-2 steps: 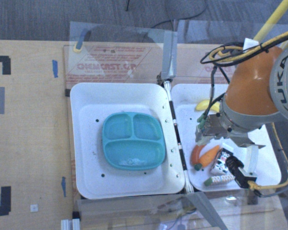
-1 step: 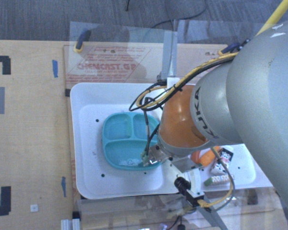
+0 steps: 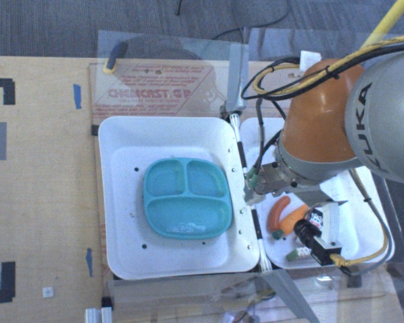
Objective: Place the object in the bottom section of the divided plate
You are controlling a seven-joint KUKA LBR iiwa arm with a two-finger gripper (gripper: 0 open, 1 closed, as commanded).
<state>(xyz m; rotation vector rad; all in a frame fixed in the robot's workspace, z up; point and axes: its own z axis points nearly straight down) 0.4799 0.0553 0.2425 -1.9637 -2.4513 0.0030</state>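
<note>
At the near side of the right shallow white bin (image 3: 367, 215) lie two long toys, side by side and touching or almost touching. One is a red-orange, sausage-shaped piece (image 3: 280, 210). The other is an orange toy carrot with a dark green stub (image 3: 295, 218). Both lie flat with their long axes on a diagonal, the lower ends toward the near left and the upper ends toward the far right. The carrot's green stub is at its near-left end.

Just beyond them, over the left edge of that bin, hangs the two-finger gripper (image 3: 258, 183) beneath the grey arm's orange band. It sits close above the upper end of the red-orange piece. The arm's bulk hides its tip, so I cannot tell whether it is spread or closed, nor whether it touches either toy. Nothing is visibly held in it.

To the left, the other shallow white bin (image 3: 114, 147) holds a teal plastic divided plate (image 3: 149, 195), flat and near the bin's middle. Its one large section is on the near side, and its two smaller sections are on the far side.

Farther back, a clear sheet with red print (image 3: 155, 90) lies on the pale wooden bench (image 3: 40, 180).
</note>
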